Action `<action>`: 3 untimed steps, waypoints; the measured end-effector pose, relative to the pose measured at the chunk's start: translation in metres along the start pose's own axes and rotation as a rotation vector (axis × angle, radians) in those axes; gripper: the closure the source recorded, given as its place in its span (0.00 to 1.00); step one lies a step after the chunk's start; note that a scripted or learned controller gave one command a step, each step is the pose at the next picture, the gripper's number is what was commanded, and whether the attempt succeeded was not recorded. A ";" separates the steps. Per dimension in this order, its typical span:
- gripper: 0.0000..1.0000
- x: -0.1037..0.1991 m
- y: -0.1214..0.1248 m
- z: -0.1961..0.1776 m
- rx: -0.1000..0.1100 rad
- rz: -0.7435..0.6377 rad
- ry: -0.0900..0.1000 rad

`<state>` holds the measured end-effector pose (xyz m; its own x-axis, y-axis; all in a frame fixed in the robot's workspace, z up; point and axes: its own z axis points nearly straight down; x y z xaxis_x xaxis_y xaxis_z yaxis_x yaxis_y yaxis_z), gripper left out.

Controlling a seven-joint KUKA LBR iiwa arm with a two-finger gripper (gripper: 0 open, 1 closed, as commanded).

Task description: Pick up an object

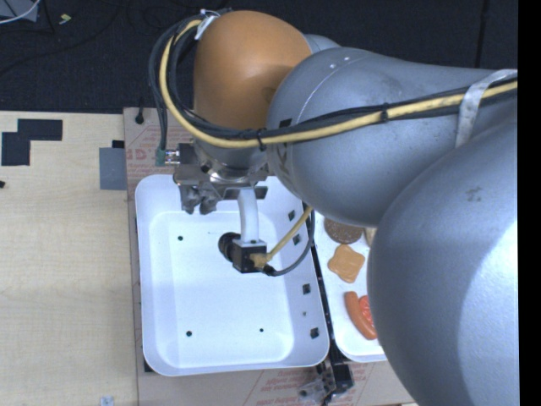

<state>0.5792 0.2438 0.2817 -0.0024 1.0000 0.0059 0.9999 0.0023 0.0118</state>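
The arm [406, 142] takes up most of the view, coming in from the right edge and bending down over the bench [59, 244]. Two bins sit on the bench. The left bin [169, 311], as the view has it, shows a bare white floor marked by a few small dark dots. The arm covers most of the right bin [340, 332], leaving a strip along its left edge in sight.

The gripper [203, 200] hangs over the left bin, close to that bin's far edge and towards its far left corner. It is seen from above with the wrist in front of it, so it cannot be told whether it is wide, narrow or holding anything. Nothing is seen in its grasp.

All the things that could be picked up lie in the right bin, along its left edge:
- a brown piece [341, 231] nearest the far edge, partly under the arm
- a tan piece [347, 263] just beside it
- a red piece [362, 315] nearer the front edge

The step in hand appears to be reaching for a target. To do it well, the gripper would probably have to lift clear and cross the rims between the bins. It should then come down on a single piece. The tan piece looks the best choice, since it lies apart from the red piece and from the bin wall.
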 end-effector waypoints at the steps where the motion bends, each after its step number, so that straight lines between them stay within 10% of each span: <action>1: 1.00 -0.001 -0.012 0.128 0.026 0.002 -0.012; 2: 1.00 -0.002 0.031 0.199 0.014 0.001 -0.009; 3: 1.00 -0.002 -0.020 0.161 0.019 0.005 -0.008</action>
<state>0.5612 0.2428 0.1204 0.0022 1.0000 -0.0016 1.0000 -0.0022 -0.0074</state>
